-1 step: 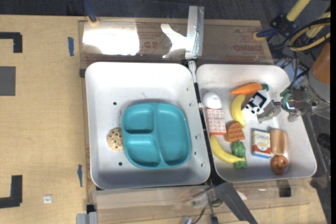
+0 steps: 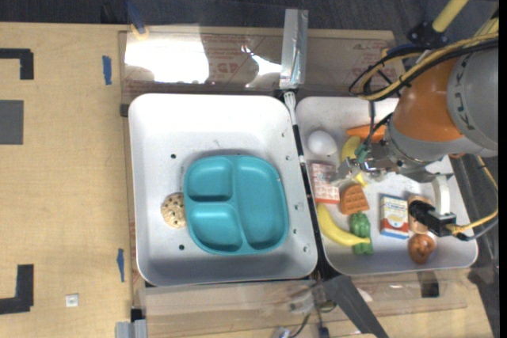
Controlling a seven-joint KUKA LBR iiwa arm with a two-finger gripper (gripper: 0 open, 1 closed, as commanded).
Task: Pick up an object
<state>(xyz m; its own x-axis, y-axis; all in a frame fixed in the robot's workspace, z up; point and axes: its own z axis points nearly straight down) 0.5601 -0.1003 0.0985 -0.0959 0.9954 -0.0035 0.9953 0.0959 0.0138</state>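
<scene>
My gripper (image 2: pixel 361 163) hangs low over the middle of the right bin (image 2: pixel 459 253), under the grey arm with its orange band (image 2: pixel 424 111). Right around it lie a yellow piece (image 2: pixel 350 147) and an orange carrot-like piece (image 2: pixel 360 131). Just below it sit an orange-brown item (image 2: pixel 353 199) and a green vegetable (image 2: pixel 361 229). A white egg (image 2: pixel 321 143) rests to its left, and a red-and-white packet (image 2: pixel 323 181) lies below the egg. A banana (image 2: pixel 334 227) curves along the bin's lower left.
A small carton (image 2: pixel 394 215) and a brown round item (image 2: pixel 421 247) lie at the right bin's lower right. The left bin (image 2: pixel 158 131) holds a teal divided plate (image 2: pixel 235 203) and a cookie (image 2: pixel 173 210). Cables (image 2: pixel 380 67) loop above the arm.
</scene>
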